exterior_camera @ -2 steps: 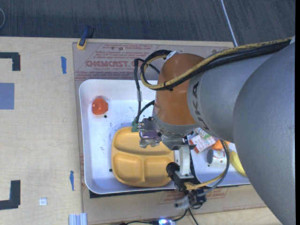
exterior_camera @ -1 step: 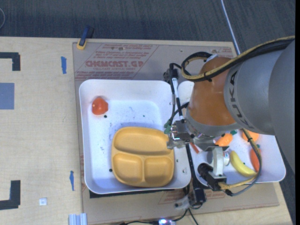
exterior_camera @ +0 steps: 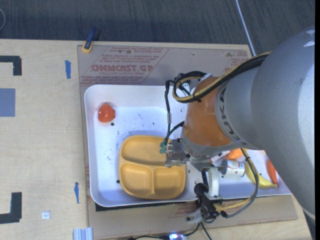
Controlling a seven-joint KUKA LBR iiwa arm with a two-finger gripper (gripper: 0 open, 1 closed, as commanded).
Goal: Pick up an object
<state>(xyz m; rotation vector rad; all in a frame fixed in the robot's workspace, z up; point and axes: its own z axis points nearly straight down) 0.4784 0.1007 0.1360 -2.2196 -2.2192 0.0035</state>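
target: yellow divided tray (exterior_camera: 150,171), front of left bin (exterior_camera: 95,149), under the wrist
handling: prob light stiff plastic, slick; too wide across, take the rim or divider ridge
alt: small orange ball (exterior_camera: 106,113), bin's back-left corner, may roll
pincer (exterior_camera: 172,151): at tray's right edge; state can't tell

- Bench (exterior_camera: 40,149): pale wood top, left of the bins.
- Brown board (exterior_camera: 125,66): lies flat under the bins, with faded red lettering (exterior_camera: 122,68) along its far edge.
- White bin (exterior_camera: 92,149): shallow, with rounded corners and dark specks on its floor.
- Blue tape strips: one (exterior_camera: 68,69) just beside the board's far-left corner, another (exterior_camera: 76,192) at its near-left edge.
- Black angle marks (exterior_camera: 15,65), (exterior_camera: 14,208) at the bench's left.
- Small blue-and-yellow item (exterior_camera: 90,39), possibly a clamp, at the board's far corner.
- Dark carpet (exterior_camera: 150,9) beyond the bench, crossed by a thin pale cable (exterior_camera: 242,16).
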